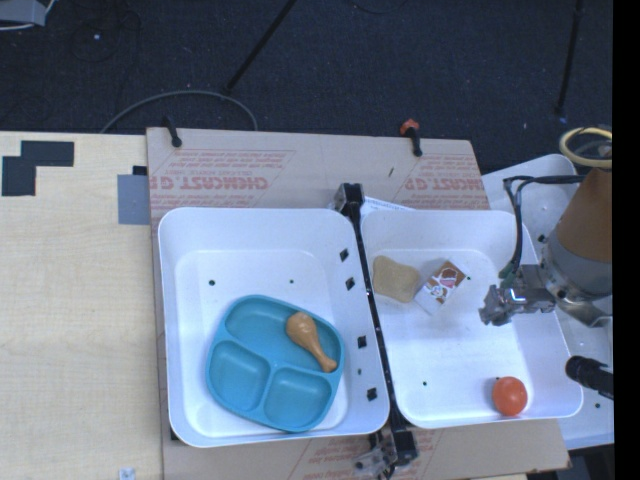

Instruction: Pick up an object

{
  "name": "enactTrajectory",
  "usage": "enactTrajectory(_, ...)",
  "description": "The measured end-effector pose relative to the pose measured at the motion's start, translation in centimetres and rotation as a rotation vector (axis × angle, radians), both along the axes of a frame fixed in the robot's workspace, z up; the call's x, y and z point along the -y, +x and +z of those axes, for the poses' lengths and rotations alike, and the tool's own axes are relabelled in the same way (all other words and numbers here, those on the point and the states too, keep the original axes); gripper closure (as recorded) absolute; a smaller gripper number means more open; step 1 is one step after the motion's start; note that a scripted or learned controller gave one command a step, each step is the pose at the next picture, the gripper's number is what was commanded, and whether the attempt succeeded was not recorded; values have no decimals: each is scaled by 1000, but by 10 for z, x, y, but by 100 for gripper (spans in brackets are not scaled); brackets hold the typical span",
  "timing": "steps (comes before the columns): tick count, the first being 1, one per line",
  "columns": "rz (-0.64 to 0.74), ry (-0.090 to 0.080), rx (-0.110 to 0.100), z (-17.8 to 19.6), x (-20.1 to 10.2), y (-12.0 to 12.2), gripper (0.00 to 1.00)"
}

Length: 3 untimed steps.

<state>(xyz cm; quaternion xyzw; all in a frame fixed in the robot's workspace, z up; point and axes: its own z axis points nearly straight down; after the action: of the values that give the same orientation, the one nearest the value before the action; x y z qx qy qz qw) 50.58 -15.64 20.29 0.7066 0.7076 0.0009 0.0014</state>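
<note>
orange ball: small, round (right bin, near corner) | tool: finger state cannot tell

Orange ball near right bin's front corner, tan sponge beside small carton, drumstick on blue tray

We see 1 arm reaching in from the right, its orange band above the grey wrist. The gripper sits at the arm's left end, pointing left and slightly down. At this angle we cannot make out how its 2 fingers stand.
</note>
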Motion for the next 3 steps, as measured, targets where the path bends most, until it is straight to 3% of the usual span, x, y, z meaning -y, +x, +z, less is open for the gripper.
enactTrajectory(1,0,0,-2,43,3,4,100)
enactTrajectory(3,5,4,-7,43,-101,8,100)
